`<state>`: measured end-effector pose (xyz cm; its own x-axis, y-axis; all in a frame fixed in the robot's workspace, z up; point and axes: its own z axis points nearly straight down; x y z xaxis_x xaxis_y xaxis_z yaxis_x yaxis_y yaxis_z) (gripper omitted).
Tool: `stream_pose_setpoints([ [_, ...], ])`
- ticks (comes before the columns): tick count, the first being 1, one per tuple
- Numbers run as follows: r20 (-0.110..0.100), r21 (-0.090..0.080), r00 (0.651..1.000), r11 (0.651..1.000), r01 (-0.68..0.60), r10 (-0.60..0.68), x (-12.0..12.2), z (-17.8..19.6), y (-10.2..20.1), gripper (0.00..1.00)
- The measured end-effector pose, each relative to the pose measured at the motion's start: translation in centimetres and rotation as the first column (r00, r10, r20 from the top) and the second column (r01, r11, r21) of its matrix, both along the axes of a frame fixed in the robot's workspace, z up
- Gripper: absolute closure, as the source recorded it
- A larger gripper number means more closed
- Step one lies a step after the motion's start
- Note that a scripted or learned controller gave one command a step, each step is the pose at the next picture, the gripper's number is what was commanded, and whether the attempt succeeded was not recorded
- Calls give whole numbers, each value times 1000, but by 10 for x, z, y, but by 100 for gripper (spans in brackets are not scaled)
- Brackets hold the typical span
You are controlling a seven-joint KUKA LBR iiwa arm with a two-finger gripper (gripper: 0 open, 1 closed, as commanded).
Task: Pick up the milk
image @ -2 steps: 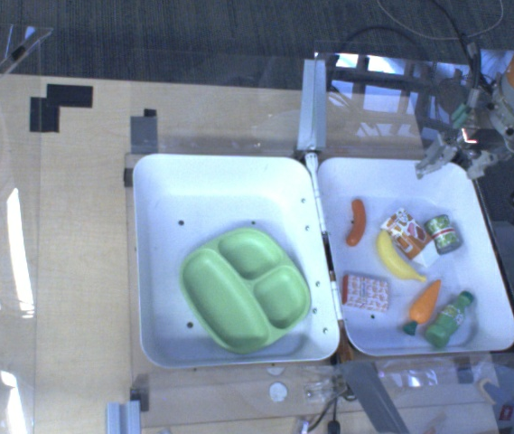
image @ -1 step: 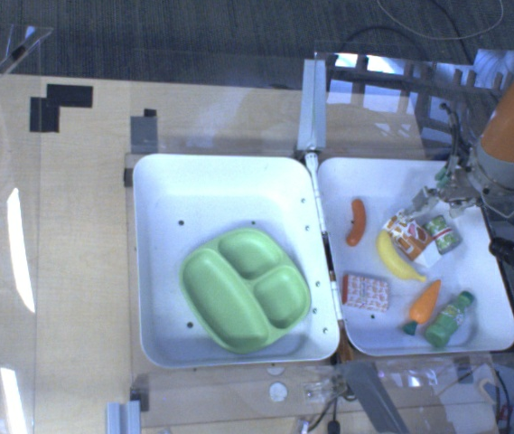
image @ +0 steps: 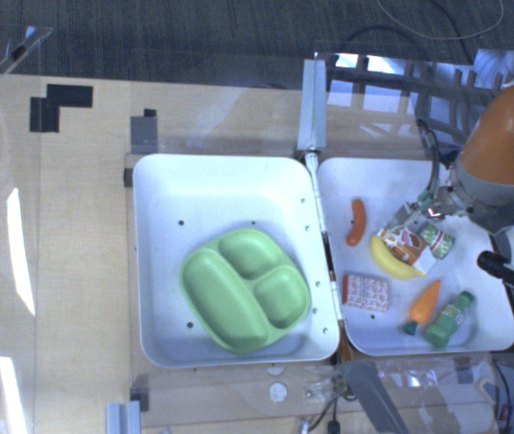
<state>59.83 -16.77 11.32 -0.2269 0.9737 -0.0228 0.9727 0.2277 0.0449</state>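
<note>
Spanning pale wood bench [image: 67,269], two white bins [image: 162,197], dark carpet behind; jaws [image: 424,213] state unclear

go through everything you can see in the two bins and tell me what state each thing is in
Green plate: upright in left bin.
Sausage: lying in right bin.
Banana: lying under the milk.
Milk: lying on its side, under the claw.
Red packet: flat.
Carrot: lying.
Green bottle: lying, capped.

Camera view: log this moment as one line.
arm: over right bin | claw: at milk | milk: on banana | lifted: no
</note>
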Motion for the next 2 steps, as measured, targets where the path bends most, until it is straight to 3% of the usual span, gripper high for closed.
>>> stream_pose_setpoints([
  [1,13,-10,986,986,-168,168,-13,-1,69,0],
  [2,22,-17,965,965,-263,263,-31,-1,72,0],
])
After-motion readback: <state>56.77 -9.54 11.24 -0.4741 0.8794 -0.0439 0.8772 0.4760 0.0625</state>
